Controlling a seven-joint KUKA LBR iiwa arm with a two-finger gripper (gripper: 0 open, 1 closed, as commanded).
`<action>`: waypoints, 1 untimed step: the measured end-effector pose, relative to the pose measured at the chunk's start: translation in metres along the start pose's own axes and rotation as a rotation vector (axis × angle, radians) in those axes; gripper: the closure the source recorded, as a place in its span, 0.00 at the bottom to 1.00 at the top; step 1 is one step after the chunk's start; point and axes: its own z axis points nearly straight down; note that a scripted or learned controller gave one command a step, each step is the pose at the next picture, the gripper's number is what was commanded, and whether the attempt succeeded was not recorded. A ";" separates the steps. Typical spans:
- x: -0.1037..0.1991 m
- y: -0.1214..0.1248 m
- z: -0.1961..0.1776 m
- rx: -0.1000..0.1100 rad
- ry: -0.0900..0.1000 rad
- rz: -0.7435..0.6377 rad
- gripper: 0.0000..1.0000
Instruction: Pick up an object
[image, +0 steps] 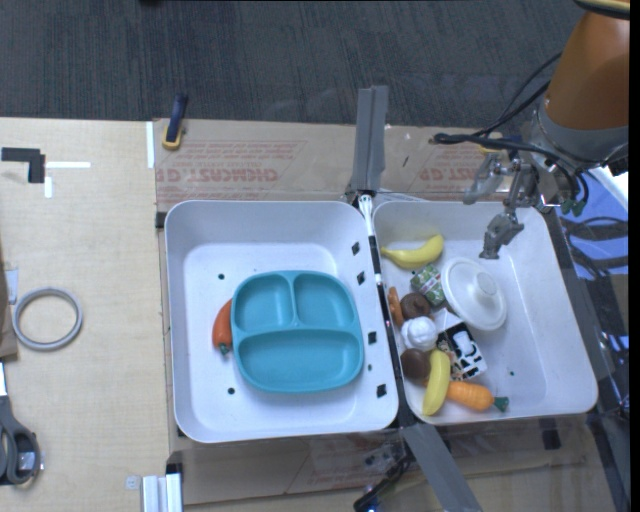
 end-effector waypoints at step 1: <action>0.020 0.014 0.154 0.000 -0.001 0.139 0.00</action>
